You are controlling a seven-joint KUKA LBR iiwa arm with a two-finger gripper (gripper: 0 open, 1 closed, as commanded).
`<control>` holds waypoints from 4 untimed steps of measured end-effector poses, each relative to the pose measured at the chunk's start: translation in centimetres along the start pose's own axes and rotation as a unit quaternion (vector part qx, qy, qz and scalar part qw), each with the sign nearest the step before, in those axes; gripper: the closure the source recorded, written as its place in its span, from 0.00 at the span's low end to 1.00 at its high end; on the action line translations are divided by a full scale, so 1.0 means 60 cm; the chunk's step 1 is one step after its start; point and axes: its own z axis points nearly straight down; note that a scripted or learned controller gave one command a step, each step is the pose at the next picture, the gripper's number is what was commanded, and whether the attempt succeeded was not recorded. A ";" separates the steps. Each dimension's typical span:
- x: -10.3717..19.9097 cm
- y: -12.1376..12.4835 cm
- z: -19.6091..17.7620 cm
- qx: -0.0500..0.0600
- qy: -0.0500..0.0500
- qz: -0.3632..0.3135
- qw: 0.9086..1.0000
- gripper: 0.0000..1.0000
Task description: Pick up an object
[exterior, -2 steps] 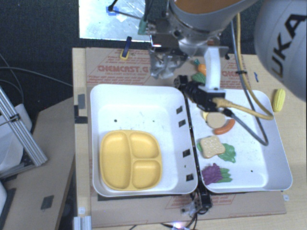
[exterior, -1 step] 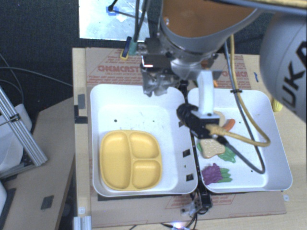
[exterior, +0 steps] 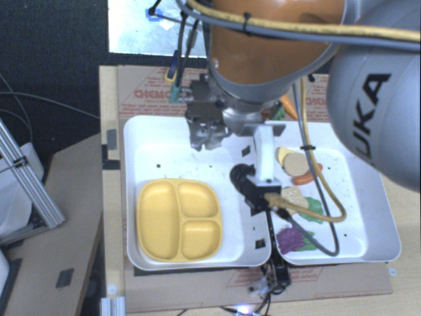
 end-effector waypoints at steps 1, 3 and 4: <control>0.000 0.001 -0.124 -0.006 0.003 -0.002 1.000 1.00; 0.001 0.001 -0.155 -0.005 0.003 -0.008 1.000 1.00; 0.001 0.002 -0.173 -0.006 0.003 -0.011 1.000 1.00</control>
